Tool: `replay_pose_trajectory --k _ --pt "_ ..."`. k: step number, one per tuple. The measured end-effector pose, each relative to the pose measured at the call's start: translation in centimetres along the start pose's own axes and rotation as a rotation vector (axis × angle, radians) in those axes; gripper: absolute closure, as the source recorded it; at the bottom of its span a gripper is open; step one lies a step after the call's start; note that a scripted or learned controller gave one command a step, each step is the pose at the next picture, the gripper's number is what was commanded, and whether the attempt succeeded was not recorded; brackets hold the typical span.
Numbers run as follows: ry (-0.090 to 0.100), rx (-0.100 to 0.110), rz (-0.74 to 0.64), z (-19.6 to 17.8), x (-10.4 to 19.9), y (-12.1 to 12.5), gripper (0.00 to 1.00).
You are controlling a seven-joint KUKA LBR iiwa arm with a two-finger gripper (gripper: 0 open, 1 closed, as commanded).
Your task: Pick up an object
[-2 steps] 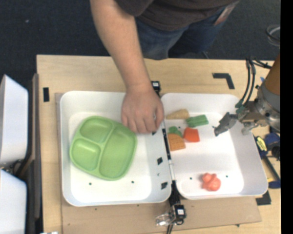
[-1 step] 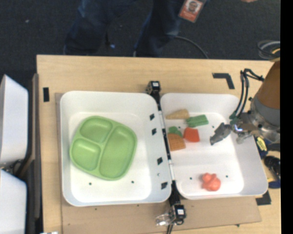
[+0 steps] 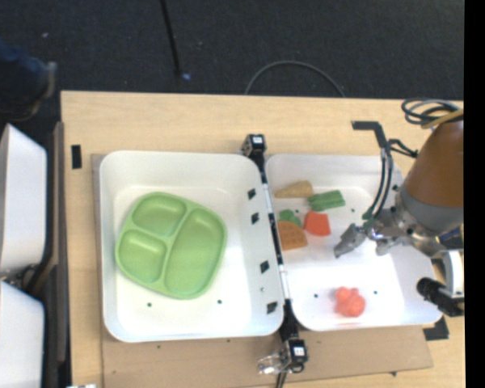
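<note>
The wooden bench (image 3: pixel 81 217) carries two shallow white bins side by side. The left bin (image 3: pixel 113 297) holds a green divided plate (image 3: pixel 171 245), lying flat toward the bin's left half. The right bin (image 3: pixel 388 318) holds the small things. The grey arm with its orange band (image 3: pixel 436 172) reaches in from the right, over the right bin's far side.

The gripper (image 3: pixel 357 239) hangs over the middle of the right bin, pointing toward the divider between the bins. Its tips look slightly apart, with nothing seen between them, though the picture is too soft to be sure; I cannot tell their state.

A cluster lies just beyond the gripper, toward the divider: a tan piece (image 3: pixel 293 190) farthest back, a green bar (image 3: pixel 326 200) beside it with its long axis running roughly left to right, a red block (image 3: pixel 318 224), an orange-brown piece (image 3: pixel 291 234), and a small green bit (image 3: pixel 288 215). Nearer the front edge, apart from the cluster, sits a red lumpy toy (image 3: pixel 350 301).

The red block seems the nearest target: it lies just left of the tips and slightly farther back, so a short reach toward the divider would likely bring the gripper over it.
</note>
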State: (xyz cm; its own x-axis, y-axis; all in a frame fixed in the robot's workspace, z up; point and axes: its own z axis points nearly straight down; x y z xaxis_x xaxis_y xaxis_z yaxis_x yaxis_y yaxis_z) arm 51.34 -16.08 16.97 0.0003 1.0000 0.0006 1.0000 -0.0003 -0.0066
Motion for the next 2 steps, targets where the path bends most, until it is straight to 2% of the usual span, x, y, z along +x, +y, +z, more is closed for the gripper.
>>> replay_pose_trajectory --k 1,2 --pt "0.0 0.0 0.001 6.0 -0.5 -0.9 0.0" --pt "0.0 -0.007 0.005 4.6 -0.6 -0.6 1.0"
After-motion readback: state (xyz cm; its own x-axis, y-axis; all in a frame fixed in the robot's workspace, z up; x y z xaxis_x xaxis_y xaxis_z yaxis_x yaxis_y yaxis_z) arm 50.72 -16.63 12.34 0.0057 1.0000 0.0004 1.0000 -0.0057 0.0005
